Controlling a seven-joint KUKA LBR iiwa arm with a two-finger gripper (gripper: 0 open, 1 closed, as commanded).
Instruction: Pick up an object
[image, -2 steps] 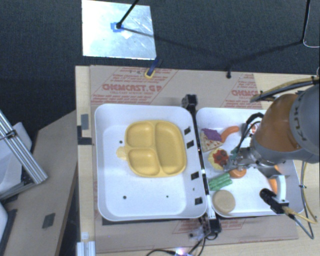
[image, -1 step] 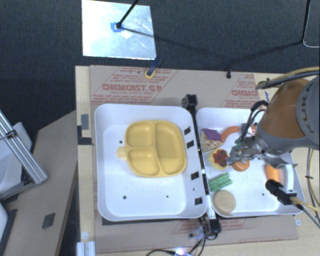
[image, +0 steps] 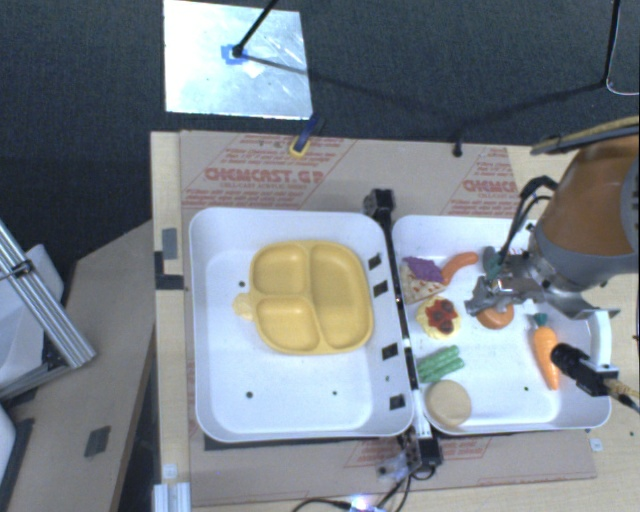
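An orange round piece of toy food (image: 496, 317) sits in the right-hand bin (image: 500, 405), toward the middle right of the frame, and the gripper (image: 487, 297) hangs right over its left edge, touching or very nearly so. From this slanted overhead angle I cannot tell how the gripper is set or whether it has hold of anything (its metal body hides the tips). The arm (image: 595, 215), grey with its orange band, comes in from the right edge of the frame and covers the bin's upper right corner. Other toy food lies around it in the same bin: a purple piece (image: 424, 269) and a tan wedge (image: 421, 289) at the upper left of the bin, an orange sausage shape (image: 460, 265) just right of those, a small red and yellow pizza-like disc (image: 440, 317) left of the gripper, a green piece (image: 438, 362) below that, a pale round bun (image: 448, 402) near the bin's lower left corner, and a carrot (image: 545, 356) toward the lower right. The left-hand bin (image: 225, 400) holds a yellow divided plate (image: 305, 297), roughly in its centre. Both bins rest on a cardboard sheet (image: 270, 170) printed with red lettering.
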